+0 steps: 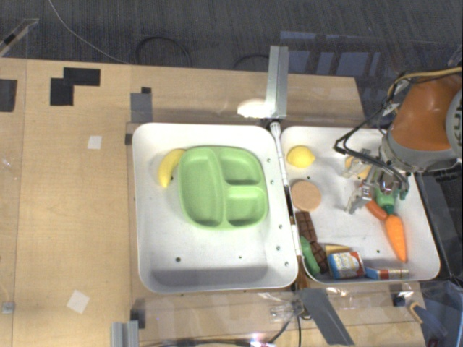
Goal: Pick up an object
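My gripper [370,196] hangs low in the right bin [427,266], near its right side, under the grey wrist and orange band [427,118]. It stands open, one grey finger [354,202] reaching down-left, and I see nothing held between the fingers. An orange carrot [395,238] with green leaves lies just right of and below the gripper, its top end right by it. A yellow lemon [300,156] and a round tan disc [305,194] lie further left in the same bin.
A brown chocolate bar [307,228], a green item [315,255], a blue-labelled pack [346,263] and a marker [387,272] lie along the right bin's front. The left bin [155,266] holds a green divided plate [221,186] and a banana [168,167].
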Controlling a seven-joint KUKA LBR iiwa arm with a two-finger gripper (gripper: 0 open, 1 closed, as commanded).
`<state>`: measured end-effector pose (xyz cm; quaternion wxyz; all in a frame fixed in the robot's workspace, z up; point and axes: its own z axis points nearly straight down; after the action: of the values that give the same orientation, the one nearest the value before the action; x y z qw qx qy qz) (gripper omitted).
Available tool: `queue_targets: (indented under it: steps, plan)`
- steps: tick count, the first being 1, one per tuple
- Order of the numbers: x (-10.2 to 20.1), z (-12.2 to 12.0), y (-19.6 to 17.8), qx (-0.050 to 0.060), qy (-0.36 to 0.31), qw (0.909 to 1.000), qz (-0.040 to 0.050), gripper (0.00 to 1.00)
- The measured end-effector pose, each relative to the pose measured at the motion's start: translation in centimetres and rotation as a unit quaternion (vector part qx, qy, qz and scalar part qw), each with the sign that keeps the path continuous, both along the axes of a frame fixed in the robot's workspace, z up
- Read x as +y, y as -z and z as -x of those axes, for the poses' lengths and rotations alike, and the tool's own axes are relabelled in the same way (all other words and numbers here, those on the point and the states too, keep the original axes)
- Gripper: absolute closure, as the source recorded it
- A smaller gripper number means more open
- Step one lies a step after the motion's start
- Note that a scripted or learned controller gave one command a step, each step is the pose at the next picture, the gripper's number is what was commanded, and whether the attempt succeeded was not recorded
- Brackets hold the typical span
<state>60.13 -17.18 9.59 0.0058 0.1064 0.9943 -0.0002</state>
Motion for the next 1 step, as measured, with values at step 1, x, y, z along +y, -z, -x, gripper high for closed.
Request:
queue_targets:
  steps: [1]
  plan:
    - [-0.56,2.35,0.67,-0.001,0.027,0.9996,-0.0003,0.0]
